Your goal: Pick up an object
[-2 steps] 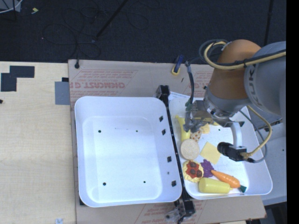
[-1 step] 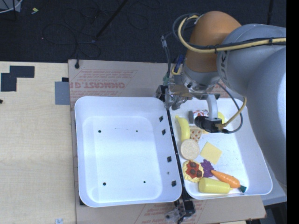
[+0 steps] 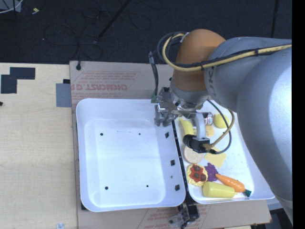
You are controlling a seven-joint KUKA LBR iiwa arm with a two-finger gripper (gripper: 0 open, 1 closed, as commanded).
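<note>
2 white bins share the tabletop [image 3: 33, 151]. The right bin [image 3: 259, 187] holds 1 carrot [image 3: 230, 181], 1 pizza slice [image 3: 196, 174] and several yellow pieces. The gripper [image 3: 167, 116] hangs between them; finger state unclear.

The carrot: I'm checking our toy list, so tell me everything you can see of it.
The carrot is a small toy with a smooth orange body, plastic by the look of it, tapering to a point at its left end and carrying a green tip at its right end. It lies flat and slanted in the near part of the right bin, pointed end by the purple piece, and it lies right against the yellow piece below.
</note>
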